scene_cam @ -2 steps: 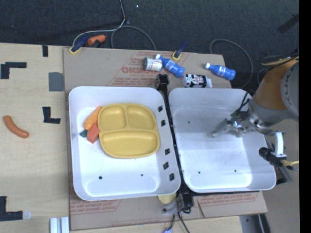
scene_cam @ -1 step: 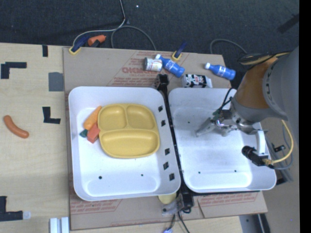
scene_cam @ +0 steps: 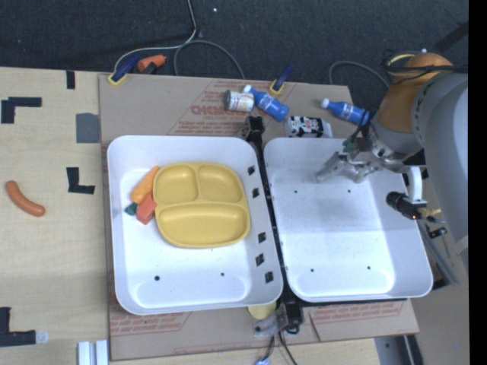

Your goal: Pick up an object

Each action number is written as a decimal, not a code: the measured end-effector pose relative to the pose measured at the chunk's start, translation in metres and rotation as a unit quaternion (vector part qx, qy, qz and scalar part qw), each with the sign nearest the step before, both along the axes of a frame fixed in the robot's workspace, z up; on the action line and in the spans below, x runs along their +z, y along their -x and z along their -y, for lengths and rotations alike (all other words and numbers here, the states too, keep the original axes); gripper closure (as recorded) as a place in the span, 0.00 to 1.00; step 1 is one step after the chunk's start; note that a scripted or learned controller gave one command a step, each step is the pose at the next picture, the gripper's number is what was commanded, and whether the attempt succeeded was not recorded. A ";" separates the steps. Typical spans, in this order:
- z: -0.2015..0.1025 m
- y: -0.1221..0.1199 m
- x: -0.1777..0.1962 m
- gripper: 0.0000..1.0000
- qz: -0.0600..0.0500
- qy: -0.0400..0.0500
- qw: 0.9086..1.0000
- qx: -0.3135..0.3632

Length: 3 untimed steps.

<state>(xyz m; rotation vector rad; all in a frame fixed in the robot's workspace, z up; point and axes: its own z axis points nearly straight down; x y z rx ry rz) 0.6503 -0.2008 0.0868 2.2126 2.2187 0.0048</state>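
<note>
Faint red lettering on cardboard sheet (scene_cam: 199,111), unreadable

Tool (scene_cam: 329,175) low, angled leftward, empty

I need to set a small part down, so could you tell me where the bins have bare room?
The right bin is bare forward of the claw. The left bin is bare along its near edge; the yellow tray crowds its middle.
</note>
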 end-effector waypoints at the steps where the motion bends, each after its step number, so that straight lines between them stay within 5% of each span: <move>1: -0.055 0.048 0.001 0.00 -0.001 0.000 1.000 0.000; 2: -0.104 -0.016 -0.001 0.00 -0.002 -0.001 1.000 0.002; 3: -0.104 -0.002 -0.001 0.00 -0.002 -0.001 1.000 -0.001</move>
